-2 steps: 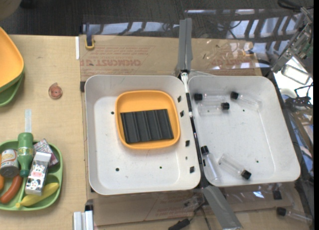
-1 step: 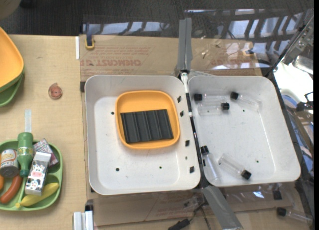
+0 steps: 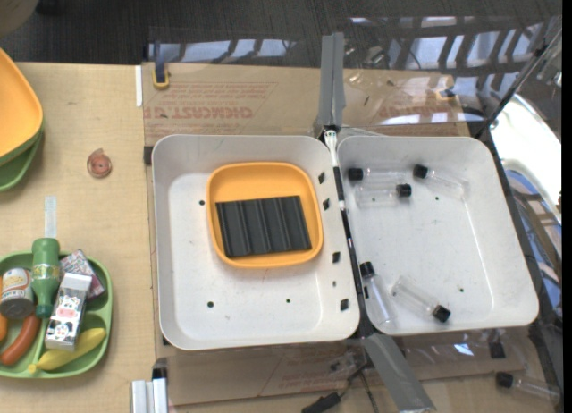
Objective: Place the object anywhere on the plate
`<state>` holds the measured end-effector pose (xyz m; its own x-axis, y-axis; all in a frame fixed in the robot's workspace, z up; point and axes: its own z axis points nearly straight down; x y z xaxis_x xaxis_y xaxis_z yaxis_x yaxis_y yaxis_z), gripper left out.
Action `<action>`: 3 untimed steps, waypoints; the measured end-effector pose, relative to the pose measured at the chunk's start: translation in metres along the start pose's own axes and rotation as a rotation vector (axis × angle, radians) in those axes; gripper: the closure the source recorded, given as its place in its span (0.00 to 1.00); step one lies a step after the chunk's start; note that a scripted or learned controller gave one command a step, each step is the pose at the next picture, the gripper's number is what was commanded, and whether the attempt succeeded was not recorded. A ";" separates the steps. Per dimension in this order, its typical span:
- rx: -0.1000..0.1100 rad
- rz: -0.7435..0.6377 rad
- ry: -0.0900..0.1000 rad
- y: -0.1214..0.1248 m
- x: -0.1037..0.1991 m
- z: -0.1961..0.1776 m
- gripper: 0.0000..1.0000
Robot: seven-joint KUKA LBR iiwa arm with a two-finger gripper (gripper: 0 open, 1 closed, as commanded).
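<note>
Already the dark ridged block [image 3: 264, 226] lies flat inside the orange plate [image 3: 260, 171], roughly centred, with its long side running across the plate and orange rim showing on all 4 sides. The plate sits in the upper middle of the left bin [image 3: 183, 299], apart from every wall. Whether the end effector is wide, narrow or holding anything I cannot tell.

By my reading, the placement itself looks finished, so what remains is to leave it undisturbed. Any move above the plate should go straight up before it swings right towards the right bin [image 3: 474, 250], since a sideways drag could catch the block's ridges and slide it onto the rim. The plate looks light and rests loose on the smooth bin floor, so a nudge would probably shift plate and block together.

Should the block need resetting, gripping across its short side, parallel to the ridges, looks the surest hold, followed by a low release near the plate's middle. The clear capped tubes [image 3: 420, 300] scattered in the right bin are round and likely to roll, so a path clear of them is wise.
</note>
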<state>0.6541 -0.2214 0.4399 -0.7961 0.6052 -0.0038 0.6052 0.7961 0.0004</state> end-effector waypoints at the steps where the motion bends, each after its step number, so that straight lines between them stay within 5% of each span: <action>1: 0.000 -0.136 0.000 0.000 0.000 -0.001 1.00; 3: -0.003 -0.810 -0.001 0.000 -0.001 -0.002 1.00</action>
<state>0.6549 -0.2219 0.4420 -0.9872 -0.1595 -0.0051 -0.1595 0.9872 -0.0004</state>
